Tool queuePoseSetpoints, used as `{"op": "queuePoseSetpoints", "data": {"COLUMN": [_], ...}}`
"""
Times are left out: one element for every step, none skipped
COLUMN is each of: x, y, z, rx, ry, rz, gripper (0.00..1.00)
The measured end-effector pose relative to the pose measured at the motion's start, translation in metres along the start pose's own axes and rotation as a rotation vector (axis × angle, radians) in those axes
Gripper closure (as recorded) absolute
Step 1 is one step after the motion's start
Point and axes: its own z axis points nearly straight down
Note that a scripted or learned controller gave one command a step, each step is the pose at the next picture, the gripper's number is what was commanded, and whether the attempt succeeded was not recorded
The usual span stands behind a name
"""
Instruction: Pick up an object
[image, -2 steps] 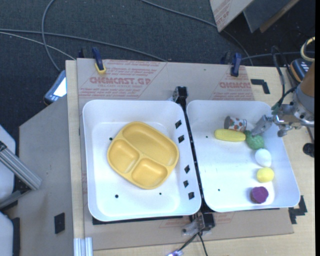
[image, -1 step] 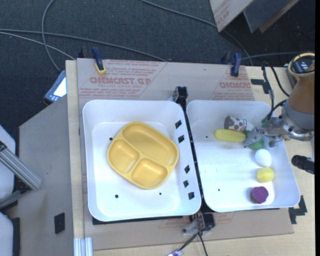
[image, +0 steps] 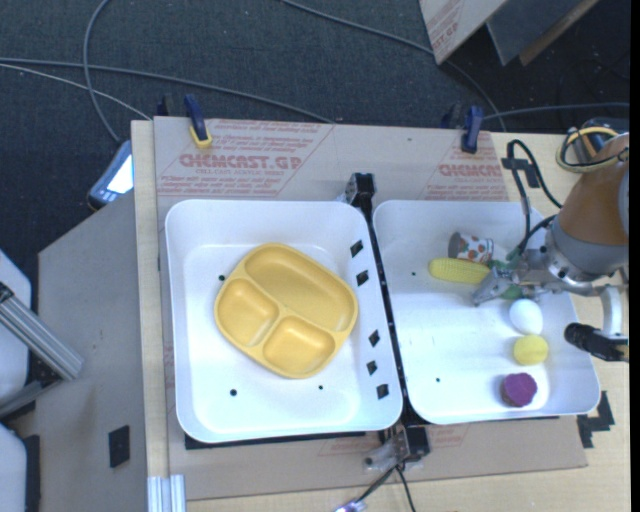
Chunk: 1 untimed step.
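A grey robot arm reaches into the right bin (image: 575, 400), its claw (image: 497, 288), whose opening I cannot tell, low beside a yellow corn cob (image: 457, 269), near a white egg (image: 525, 317), lemon (image: 531, 349) and purple ball (image: 518, 389); a yellow divided plate (image: 286, 309) fills the left bin (image: 190, 300).

Both bins, the left bin (image: 190, 330) and the right bin (image: 440, 380), look like smooth white plastic with a faint sheen. The yellow tray (image: 285, 310) in the left one is glossy moulded plastic, and the egg (image: 525, 317) on the right is smooth and shiny. The tabletop (image: 300, 150) is matt printed cardboard; the floor (image: 60, 130) at the far left looks like rough dark carpet.
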Motion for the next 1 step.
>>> {"op": "queuePoseSetpoints", "data": {"x": [-0.0013], "y": [0.0009], "z": [-0.0134], "rx": [-0.004], "ry": [-0.004], "rz": [0.000], "gripper": [1.00]}}
